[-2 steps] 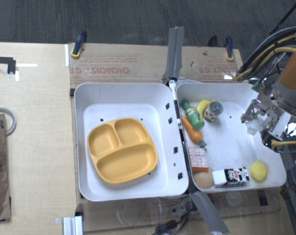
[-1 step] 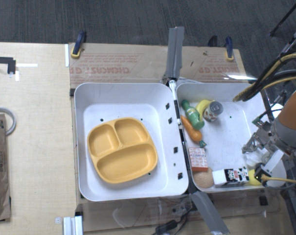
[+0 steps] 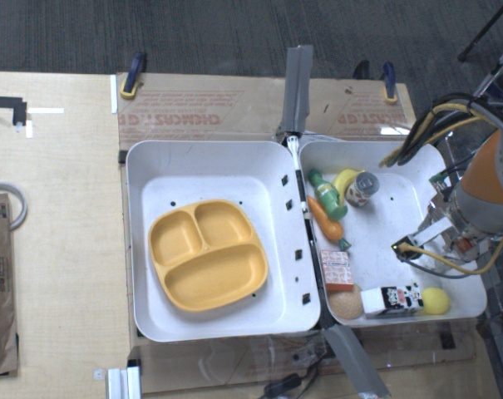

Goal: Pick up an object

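Gripper (image 3: 451, 238) sits over the right-hand part of the right bin (image 3: 384, 231), above bare bin floor, nothing visible in its grasp. Open or closed, can't tell from this angle. Pickable objects are all in that bin: green bottle (image 3: 327, 198), banana (image 3: 344, 181) and small can (image 3: 363, 188) clustered at the far view-left corner, carrot (image 3: 326, 219) just beside the bottle, red-and-white box (image 3: 336, 271) against the view-left wall. Round brown piece (image 3: 346, 305), black-and-white carton (image 3: 394, 299) and yellow ball (image 3: 435, 300) line the near wall. Left bin (image 3: 143, 223) holds one yellow divided plate (image 3: 207, 254) — bins side by side on the desk (image 3: 51, 223)
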Tool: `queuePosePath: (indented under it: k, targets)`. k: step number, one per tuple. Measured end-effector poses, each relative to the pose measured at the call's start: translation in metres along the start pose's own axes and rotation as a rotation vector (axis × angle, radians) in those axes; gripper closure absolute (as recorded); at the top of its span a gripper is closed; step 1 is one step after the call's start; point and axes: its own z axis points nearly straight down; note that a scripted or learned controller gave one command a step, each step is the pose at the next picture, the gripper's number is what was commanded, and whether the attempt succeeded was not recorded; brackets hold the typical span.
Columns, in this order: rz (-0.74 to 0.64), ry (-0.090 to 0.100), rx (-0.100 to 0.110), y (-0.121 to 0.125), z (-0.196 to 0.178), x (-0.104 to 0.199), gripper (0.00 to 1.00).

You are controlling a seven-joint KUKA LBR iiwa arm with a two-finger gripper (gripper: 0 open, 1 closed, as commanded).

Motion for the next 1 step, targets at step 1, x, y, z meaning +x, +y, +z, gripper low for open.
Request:
queuePosePath:
  k: [1]
  targets:
    - [-0.157,0.005,0.017,-0.0001,-0.0001,-0.0424,1.00]
